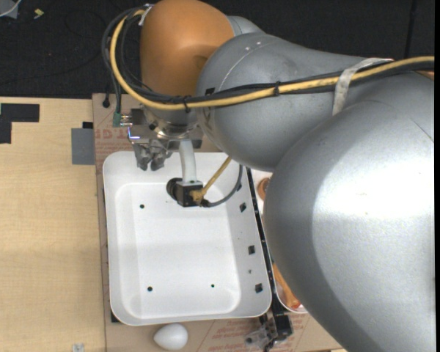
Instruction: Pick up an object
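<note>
Hanging over the far rim of the shallow white plastic bin (125,270), the grey two-finger gripper (152,158) points downward; whether it is open or closed, I cannot tell. A white egg-shaped object (170,336) lies just outside the bin's near rim.

The table (37,226) has a pale wood-like top with a few black and grey rectangular patches (81,145) near its far edge. Behind the table the background is very dark, and some thin cables (4,6) lie there at the upper left.
</note>
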### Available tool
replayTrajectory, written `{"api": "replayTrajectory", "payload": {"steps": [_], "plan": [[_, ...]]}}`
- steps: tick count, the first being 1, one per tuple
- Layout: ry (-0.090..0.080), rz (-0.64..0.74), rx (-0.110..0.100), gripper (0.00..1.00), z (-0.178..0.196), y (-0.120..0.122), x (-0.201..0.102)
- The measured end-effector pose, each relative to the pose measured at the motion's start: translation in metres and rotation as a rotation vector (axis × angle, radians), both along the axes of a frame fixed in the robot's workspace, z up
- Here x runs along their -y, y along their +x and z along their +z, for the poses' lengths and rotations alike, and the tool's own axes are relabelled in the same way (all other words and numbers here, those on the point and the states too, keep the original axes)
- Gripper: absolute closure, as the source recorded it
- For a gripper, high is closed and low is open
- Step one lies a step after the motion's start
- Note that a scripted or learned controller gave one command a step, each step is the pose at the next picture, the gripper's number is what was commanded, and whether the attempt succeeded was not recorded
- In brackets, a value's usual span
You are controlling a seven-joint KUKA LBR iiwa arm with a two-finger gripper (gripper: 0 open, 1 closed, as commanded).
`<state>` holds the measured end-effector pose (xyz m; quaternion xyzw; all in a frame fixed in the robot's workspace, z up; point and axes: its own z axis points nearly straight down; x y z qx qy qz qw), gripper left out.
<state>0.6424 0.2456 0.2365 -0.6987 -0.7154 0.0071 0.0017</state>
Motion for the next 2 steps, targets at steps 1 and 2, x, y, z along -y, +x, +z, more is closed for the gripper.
{"api": "replayTrajectory", "payload": {"steps": [1,2], "plan": [[-0.001,0.006,-0.002,1.0,0.0094,-0.0003,-0.0007],[-0.002,0.008,-0.003,0.0,0.0089,-0.0006,-0.0012]]}}
